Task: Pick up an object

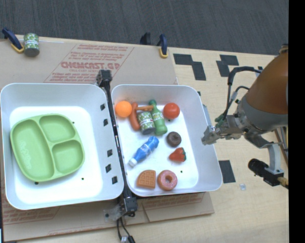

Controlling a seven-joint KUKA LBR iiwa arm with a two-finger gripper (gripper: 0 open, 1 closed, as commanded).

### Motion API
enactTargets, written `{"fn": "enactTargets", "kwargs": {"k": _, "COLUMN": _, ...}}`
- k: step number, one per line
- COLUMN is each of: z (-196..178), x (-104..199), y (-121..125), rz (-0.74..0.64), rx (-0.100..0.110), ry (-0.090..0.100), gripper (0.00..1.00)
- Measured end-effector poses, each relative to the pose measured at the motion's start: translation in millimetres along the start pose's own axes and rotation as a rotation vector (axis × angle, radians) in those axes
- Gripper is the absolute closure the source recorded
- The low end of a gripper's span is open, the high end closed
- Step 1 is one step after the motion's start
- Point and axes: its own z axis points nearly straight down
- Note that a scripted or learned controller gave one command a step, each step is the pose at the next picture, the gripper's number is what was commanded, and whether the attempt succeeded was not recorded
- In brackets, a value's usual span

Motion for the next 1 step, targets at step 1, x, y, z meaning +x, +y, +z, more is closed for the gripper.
{"fn": "enactTargets", "kwargs": {"k": 1, "z": 2.5, "x": 3.5, "y": -4.9, "rz": 0.0, "rx": 0.001, "ry": 0.001, "gripper": 1.0}}
